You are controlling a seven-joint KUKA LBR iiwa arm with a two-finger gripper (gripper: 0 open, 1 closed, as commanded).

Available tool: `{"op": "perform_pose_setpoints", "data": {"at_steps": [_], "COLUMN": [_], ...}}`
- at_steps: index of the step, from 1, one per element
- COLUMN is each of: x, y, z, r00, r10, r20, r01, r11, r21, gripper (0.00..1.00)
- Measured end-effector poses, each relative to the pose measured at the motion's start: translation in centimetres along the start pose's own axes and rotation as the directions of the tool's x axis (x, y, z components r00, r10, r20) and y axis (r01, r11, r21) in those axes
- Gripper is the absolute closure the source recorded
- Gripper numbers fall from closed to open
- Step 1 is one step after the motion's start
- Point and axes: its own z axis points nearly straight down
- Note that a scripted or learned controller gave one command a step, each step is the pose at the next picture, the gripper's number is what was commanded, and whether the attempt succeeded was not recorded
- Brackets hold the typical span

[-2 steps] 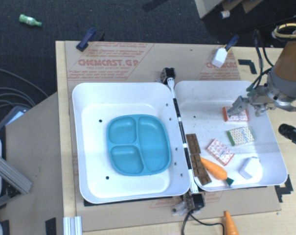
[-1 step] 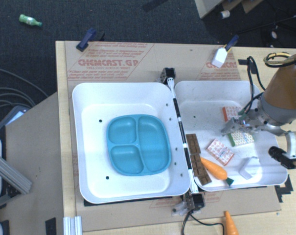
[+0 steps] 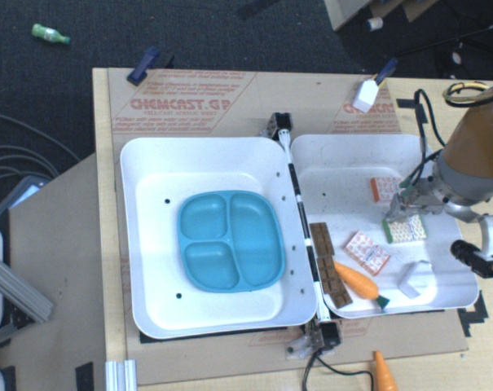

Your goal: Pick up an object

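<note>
Camera view: fingers (image 3: 401, 216), spread unclear, poised over checkered packet (image 3: 407, 231) in right bin (image 3: 344, 149); best lowered straight, then closed squarely.

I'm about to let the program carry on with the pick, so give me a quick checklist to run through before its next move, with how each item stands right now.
1. Gripper is over the right bin: ok, it sits above the bin's far right side.
2. A target lies under it: ok, a small patterned packet with a green edge is right at the fingertips.
3. Fingers open for the grasp: cannot tell, the wrist hides them.
4. Anything already held: cannot tell, nothing visibly sits between the fingers.
5. Neighbours apart from the target: ok, the red-checked packet, orange carrot and brown bar lie separately to its left.
6. Blue divided plate out of the way: ok, it is in the left bin.
</note>
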Motion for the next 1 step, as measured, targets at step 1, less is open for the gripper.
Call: {"op": "perform_pose_setpoints", "data": {"at_steps": [1], "x": [2.36], "y": [-3.91], "z": [-0.94], "r00": [1.000], "r10": [0.001], "r20": [-0.005], "r01": [-0.001], "r11": [1.000], "r21": [0.012], "gripper": [1.00]}}
